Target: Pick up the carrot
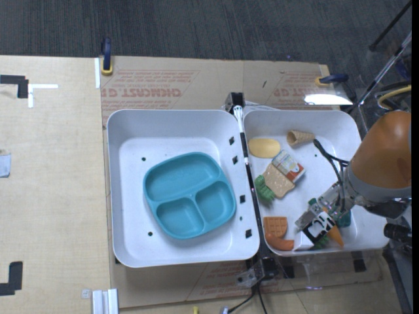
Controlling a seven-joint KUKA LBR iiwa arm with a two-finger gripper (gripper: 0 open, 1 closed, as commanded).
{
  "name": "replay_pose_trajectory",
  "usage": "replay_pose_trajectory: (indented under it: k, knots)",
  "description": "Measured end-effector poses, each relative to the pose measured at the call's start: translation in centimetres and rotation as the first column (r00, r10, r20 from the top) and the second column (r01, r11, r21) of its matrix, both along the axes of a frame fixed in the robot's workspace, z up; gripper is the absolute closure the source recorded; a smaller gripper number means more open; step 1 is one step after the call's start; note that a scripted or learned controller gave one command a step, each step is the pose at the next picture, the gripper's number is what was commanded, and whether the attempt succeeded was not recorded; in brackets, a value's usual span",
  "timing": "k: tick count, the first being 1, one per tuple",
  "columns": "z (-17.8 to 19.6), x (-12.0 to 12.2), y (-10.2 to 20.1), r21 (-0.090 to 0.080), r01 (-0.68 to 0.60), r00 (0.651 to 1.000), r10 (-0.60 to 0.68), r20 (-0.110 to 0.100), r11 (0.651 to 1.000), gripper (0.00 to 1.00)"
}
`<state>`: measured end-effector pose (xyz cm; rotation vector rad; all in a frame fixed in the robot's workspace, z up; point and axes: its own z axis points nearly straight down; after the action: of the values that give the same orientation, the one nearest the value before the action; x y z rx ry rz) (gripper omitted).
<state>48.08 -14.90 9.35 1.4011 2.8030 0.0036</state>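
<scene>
The carrot (336, 236) is a small orange piece lying at the front right corner of the right bin (347, 128); only its pointed end shows, poking out from under the gripper. My gripper (320, 227) is down low in that corner, directly over the carrot and covering most of it. The grey arm with its orange band (386, 152) reaches in from the right above it.
Also in the right bin are a yellow oval food (264, 147), a cone (300, 137), a small snack box (289, 165), a cracker (277, 183), a green piece (263, 190), an orange toast slice (275, 226) and a red-orange piece (281, 244). The left bin (124, 175) holds a blue divided plate (190, 195).
</scene>
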Motion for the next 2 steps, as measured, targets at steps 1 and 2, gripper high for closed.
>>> replay_pose_trajectory:
  k: [1, 2]
  knots:
    - [0.9, 0.22, -0.04, -0.001, 0.004, 1.0, -0.004, 0.005, 1.0, 1.0]
    - [1.83, 0.46, -0.09, -0.002, 0.008, 1.0, -0.008, 0.01, 1.0, 1.0]
